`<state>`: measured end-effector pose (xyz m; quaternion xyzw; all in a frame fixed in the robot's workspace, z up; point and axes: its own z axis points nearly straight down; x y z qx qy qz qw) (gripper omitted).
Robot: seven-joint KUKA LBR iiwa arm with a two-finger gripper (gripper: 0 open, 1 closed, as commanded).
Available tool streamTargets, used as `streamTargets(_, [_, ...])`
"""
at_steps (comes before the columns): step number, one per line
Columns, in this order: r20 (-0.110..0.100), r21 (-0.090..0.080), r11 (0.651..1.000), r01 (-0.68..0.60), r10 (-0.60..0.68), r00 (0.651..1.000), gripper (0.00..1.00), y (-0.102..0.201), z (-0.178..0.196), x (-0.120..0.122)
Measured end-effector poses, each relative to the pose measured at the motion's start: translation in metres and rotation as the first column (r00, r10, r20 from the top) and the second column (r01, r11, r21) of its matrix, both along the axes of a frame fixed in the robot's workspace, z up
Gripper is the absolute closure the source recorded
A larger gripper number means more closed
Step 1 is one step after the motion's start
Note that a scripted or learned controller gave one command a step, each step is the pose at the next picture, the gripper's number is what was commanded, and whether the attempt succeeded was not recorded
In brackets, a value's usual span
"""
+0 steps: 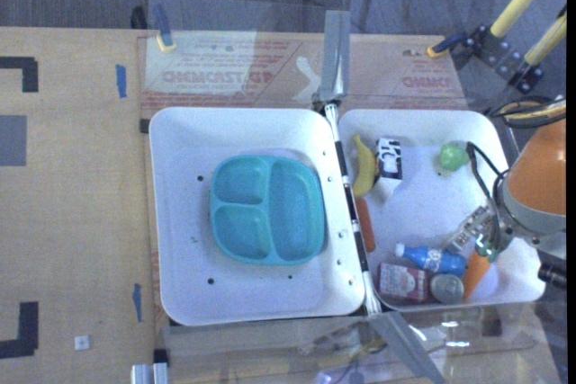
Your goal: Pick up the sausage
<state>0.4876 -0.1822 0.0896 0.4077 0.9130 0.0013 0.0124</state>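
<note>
The sausage (pixel 364 226) is a thin reddish-brown stick. It lies along the left wall of the right bin (pixel 418 193), just below the banana (pixel 363 166). My gripper (pixel 474 236) hangs low over the right bin's near right part, well to the right of the sausage. It is right above a blue-capped bottle (pixel 434 260) and an orange carrot-like piece (pixel 477 272). The arm's orange band (pixel 543 175) stands at the right edge.
The right bin also holds a black-and-white carton (pixel 389 159), a green ball (pixel 453 157), a red packet (pixel 402 281) and a tin can (pixel 446 288). A teal divided plate (pixel 267 209) lies in the left bin (pixel 180 193).
</note>
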Motion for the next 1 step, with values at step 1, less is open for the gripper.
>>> streamTargets(1, [0.021, -0.024, 0.968, -0.251, 0.252, 0.968, 1.00, 0.0696, 0.0052, 0.0065])
